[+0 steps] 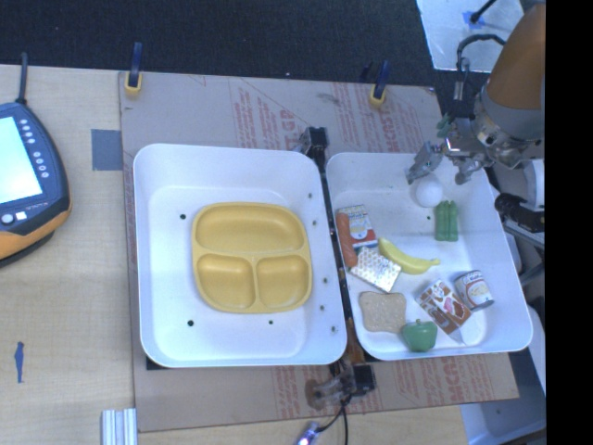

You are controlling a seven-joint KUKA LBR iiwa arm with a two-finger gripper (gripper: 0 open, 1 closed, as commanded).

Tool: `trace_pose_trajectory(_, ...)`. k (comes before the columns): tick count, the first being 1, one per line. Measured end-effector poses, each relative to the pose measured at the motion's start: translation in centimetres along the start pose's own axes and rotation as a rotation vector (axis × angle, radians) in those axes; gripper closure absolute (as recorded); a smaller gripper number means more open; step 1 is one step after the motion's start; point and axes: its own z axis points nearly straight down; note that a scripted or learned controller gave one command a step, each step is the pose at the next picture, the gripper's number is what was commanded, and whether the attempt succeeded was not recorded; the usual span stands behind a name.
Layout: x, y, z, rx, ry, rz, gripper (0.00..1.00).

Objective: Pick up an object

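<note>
Green pepper [419, 335]: sitting at the near edge of the right bin [505, 248], just beside a slice of bread [382, 311].
Packet and can: a printed snack packet [443, 305] is lying next to a small can [474, 289] toward the near right corner.
Banana [405, 256]: lying mid-bin, touching a checkered packet [376, 269]; an orange carton [353, 231] is lying just to their left.
Green block [447, 221]: standing right of centre, a little nearer than the white ball.
White ball [427, 192]: resting on the bin floor at the far side, directly under the jaws.
Jaws [443, 158]: hanging just above the ball, the fingers appearing spread to either side, pinching nothing; the ball is sitting at their tips, not between them.
Arm [515, 63]: reaching in from the right, its orange band showing above the wrist.
Left bin [157, 248]: carrying a yellow divided tray [251, 255] at its centre.
Table [74, 323]: bearing both bins, with a pendant [28, 179] lying at the far left.
</note>
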Motion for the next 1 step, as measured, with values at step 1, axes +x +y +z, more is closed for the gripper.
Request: trace_pose_trajectory(1,-4.03,-5.48,9.87,-0.003,-0.003,-0.001,0.0)
